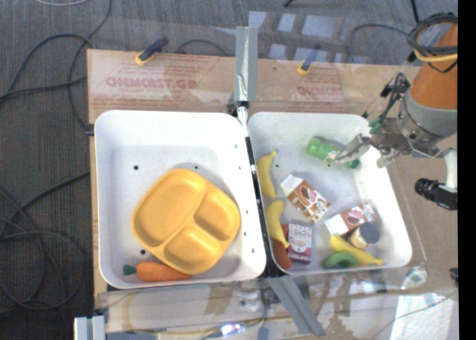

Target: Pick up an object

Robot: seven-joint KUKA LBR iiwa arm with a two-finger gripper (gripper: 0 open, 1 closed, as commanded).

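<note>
Looking from the near edge of the table, I see the orange plastic carrot [155,272] lying along the front wall of the left white bin [111,145], touching the yellow three-compartment plastic tray [187,219] that rests at a slant across that bin's middle. In the right white bin [394,212] the near corner is crowded: a small red carton [300,242], a green curved toy piece [340,260] beside a yellow plastic banana [355,251], and a red-and-white carton [357,219] touching a small dark-topped round item [365,235]. A second yellow banana [276,221] and a third [265,173] lie along the wall shared with the left bin, likely pushed there by the slope of the bin. A brown-and-white carton [306,199] sits clear in the middle.

Farther back, the green plastic cylinder [327,148] lies on its side, well apart from the clutter, which makes it the easiest target in my judgement. The claw [349,152] reaches in from the right and sits low, right at the cylinder's right end. Its fingers [341,157] look slightly apart, touching or just beside the cylinder; I cannot confirm the cylinder is between them, so I treat it as not yet held. The grey arm with orange band [435,85] leans in over the far right corner.
</note>
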